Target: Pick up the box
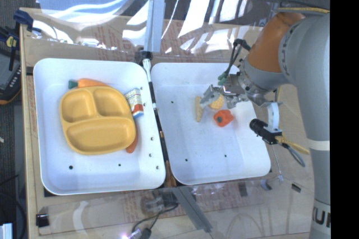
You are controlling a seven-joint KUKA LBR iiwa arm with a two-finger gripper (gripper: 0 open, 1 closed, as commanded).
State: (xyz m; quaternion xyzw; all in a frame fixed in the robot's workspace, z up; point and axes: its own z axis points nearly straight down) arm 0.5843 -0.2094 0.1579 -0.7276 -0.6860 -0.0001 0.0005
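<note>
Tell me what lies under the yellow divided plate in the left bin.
An orange carrot with a green tip pokes out from behind the yellow divided plate, and a reddish piece shows at its lower right edge. How far either reaches underneath is covered by the plate.

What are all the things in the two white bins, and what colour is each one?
Bins: two, white, side by side on the bench.
Divided plate: one, yellow, left bin.
Carrot: one, orange, behind the plate.
Small box: one, white and red, by the plate's right edge, left bin.
Pepper-like toy: one, orange-red, right bin.
Pale yellow piece: one, right bin, left of the toy.
Arm: one, grey with orange band.
Gripper: one, over the right bin.
</note>
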